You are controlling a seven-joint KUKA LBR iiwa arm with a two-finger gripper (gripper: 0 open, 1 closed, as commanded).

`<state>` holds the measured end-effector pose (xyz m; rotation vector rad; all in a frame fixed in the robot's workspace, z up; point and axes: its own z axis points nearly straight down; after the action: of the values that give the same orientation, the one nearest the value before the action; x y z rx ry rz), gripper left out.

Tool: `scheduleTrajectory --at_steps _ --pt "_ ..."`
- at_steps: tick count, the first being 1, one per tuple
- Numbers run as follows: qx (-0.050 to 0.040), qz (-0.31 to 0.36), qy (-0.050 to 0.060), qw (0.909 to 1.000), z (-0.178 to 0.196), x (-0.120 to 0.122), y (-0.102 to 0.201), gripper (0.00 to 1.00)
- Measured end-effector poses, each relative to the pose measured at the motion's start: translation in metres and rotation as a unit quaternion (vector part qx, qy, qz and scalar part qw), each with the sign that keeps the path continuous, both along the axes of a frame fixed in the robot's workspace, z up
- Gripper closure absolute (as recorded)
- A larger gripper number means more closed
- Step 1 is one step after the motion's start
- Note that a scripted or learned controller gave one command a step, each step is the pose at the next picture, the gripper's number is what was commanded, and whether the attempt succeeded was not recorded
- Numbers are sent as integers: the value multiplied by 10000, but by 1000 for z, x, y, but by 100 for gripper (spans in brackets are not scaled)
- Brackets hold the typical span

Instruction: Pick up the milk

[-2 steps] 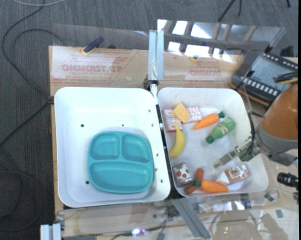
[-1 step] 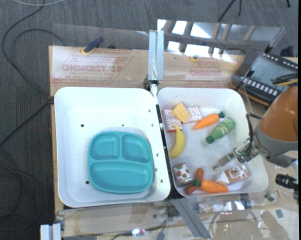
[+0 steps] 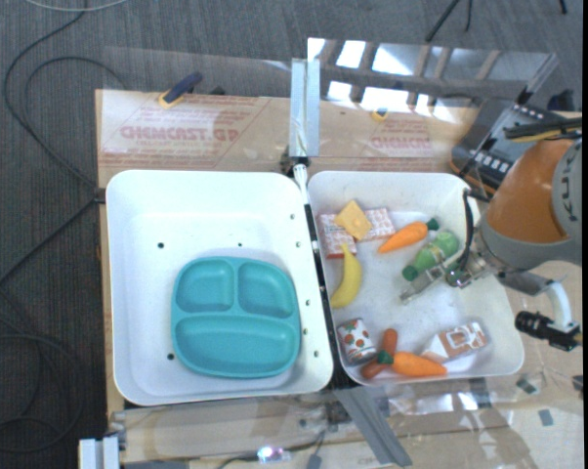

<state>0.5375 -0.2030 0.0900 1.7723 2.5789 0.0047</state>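
Observation:
The milk (image 3: 457, 342) is a small white carton with orange-red print. It lies on its side near the front right corner of the right bin (image 3: 401, 186). My gripper (image 3: 423, 284) hangs low over the middle right of that bin, just in front of a green bottle (image 3: 434, 253) and well behind the milk. Nothing of the milk touches it. The grey arm with its orange band (image 3: 528, 198) comes in from the right edge.
The right bin also holds a banana (image 3: 349, 277), two carrots (image 3: 407, 236) (image 3: 411, 363), a yellow cheese wedge (image 3: 354, 219) on a red-and-white packet, and a small printed cup (image 3: 354, 340). The left bin (image 3: 147, 203) holds a teal divided plate (image 3: 237, 317).

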Motion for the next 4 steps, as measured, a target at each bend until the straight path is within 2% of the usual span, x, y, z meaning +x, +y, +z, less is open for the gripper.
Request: scheduleTrajectory --at_steps 1,2,3,4 --pt "8 568 51 9984 15 106 -20 0" --pt "31 334 89 9994 -1 122 -6 0" --pt "4 1153 62 9933 81 44 -21 0" --pt "-56 1983 -50 9801 17 -9 -22 0"
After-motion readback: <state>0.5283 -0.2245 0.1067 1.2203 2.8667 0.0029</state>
